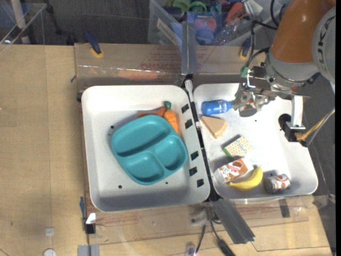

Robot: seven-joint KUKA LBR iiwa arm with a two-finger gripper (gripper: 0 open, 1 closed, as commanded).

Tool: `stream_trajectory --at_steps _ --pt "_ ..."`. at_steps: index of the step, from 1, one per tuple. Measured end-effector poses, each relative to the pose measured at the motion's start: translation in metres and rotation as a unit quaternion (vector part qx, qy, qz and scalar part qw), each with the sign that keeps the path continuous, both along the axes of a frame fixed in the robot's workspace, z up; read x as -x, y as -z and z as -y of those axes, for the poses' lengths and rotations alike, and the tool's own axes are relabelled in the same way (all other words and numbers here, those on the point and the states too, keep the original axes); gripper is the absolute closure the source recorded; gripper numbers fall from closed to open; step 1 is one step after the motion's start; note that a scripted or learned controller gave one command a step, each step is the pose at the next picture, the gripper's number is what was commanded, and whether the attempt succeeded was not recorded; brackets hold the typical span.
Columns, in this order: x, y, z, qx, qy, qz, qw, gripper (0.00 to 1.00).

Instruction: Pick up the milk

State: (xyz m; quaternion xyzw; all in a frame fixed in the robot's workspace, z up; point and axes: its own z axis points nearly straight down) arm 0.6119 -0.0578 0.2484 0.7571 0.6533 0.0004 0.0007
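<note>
Camera view: gripper [246, 104] hangs just right of the blue bottle [215, 108], apparently empty; jaw gap cannot be told. Milk [233, 170] lies well below the bottle, touching the banana [249, 180]. Advice: descend on the carton's banana-free side.

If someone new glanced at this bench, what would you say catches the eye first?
Probably the big teal divided tray lying in the left bin, with a carrot tucked behind it. Next, the arm's orange band at top right, its gripper poised over the right bin beside a blue bottle.
</note>
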Motion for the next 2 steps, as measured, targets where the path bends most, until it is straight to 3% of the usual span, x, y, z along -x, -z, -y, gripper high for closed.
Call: stream_trajectory --at_steps 1,2 --pt "0.000 0.000 0.000 0.0000 0.000 0.000 1.0000 0.00" --pt "0.065 0.065 0.001 -0.0011 -0.108 -0.003 0.9942 0.00"
